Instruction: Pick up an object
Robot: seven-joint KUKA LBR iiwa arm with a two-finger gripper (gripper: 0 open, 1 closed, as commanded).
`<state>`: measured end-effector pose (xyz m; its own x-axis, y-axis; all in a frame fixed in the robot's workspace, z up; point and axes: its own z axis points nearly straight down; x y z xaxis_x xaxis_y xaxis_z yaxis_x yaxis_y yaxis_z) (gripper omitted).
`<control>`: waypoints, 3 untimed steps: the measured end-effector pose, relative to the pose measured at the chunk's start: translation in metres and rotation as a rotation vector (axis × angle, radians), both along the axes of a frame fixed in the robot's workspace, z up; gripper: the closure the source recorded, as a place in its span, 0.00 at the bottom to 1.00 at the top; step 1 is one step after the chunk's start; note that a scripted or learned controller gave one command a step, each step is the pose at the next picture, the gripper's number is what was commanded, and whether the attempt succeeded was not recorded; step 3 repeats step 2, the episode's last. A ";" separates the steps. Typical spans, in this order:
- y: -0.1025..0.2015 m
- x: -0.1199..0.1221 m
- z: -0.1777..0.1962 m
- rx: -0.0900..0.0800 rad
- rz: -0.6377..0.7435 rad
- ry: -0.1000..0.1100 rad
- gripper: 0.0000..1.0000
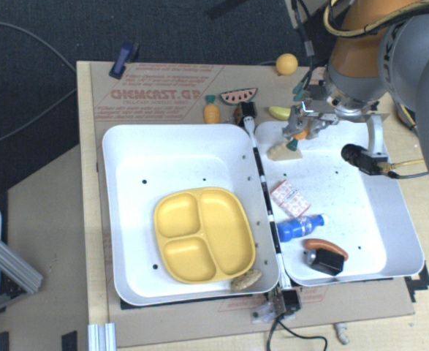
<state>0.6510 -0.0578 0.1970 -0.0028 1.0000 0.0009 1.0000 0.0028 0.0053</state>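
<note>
At the 11 o'clock corner of the right bin (389, 218), a small beige piece (278, 152) is lying flat on the white floor; it is looking pale tan, matte and roughly wedge-shaped, with soft edges. The gripper (299, 131) is hanging just beside it, with the piece sitting at about 7 o'clock from the gripper tip. Something small, orange and green, is showing right at the tip, too blurred to name. Whether the gripper is apart or together is not something the view is letting me tell, and nothing is showing clearly clamped in it.

Toward 6 o'clock from the beige piece, a pink patterned packet (289, 197) is lying flat and crinkled, then a glossy blue bottle (298, 227) is lying on its side, and a smooth reddish sausage shape (325, 246) is resting against a black block (324, 262).

A yellow plastic plate (203, 234) with three rounded compartments is sitting in the left bin (126, 167). On the brown cardboard tabletop (163, 93) at 12 o'clock, a watermelon slice toy (239, 94) and an orange ball (287, 63) are lying well apart
</note>
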 end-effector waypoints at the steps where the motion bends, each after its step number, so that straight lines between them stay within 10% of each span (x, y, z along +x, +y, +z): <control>1: 0.032 -0.049 0.007 0.000 -0.001 0.007 1.00; 2: 0.078 -0.098 0.030 0.000 -0.001 0.008 1.00; 3: 0.078 -0.098 0.030 0.000 -0.001 0.008 1.00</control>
